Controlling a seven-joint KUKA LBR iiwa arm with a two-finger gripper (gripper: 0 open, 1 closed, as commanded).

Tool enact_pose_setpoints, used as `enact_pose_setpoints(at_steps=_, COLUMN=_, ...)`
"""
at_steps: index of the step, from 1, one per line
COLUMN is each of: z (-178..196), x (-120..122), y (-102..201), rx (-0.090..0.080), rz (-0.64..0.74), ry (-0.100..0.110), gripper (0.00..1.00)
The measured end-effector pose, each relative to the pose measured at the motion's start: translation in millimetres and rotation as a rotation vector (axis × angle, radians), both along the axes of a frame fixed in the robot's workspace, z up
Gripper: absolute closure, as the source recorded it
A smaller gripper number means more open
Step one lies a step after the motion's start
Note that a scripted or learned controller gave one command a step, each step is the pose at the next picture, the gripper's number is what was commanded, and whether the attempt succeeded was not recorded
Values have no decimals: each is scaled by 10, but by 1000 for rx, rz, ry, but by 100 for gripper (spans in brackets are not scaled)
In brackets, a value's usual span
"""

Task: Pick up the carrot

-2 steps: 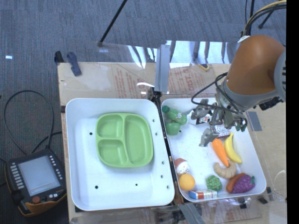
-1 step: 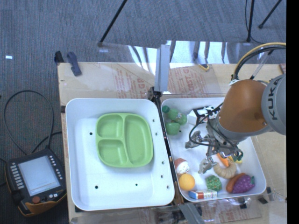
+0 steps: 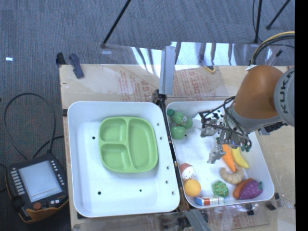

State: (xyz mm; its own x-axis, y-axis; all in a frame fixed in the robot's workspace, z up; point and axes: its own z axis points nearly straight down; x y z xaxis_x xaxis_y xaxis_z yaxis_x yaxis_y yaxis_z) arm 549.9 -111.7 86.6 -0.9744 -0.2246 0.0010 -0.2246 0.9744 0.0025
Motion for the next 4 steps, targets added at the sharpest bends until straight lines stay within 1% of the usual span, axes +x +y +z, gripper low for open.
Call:
enact_pose_setpoints(at_steps=1, z=178, x=358, y=-265, rx=-1, rz=-272, ry=-4, gripper=100)
enact_pose_setpoints(at_steps=2, z=281, x=371, y=-252, rx=0, rz=-268, ry=-6, gripper=100)
enact_pose_setpoints(at_steps=3, z=5, x=-205, y=-291, rx=0, rz=-1, ry=0, gripper=100)
enact_pose_setpoints(at_steps=4, z=1226, x=244, y=356, rx=-1, rz=-207, ry=-19, gripper=100)
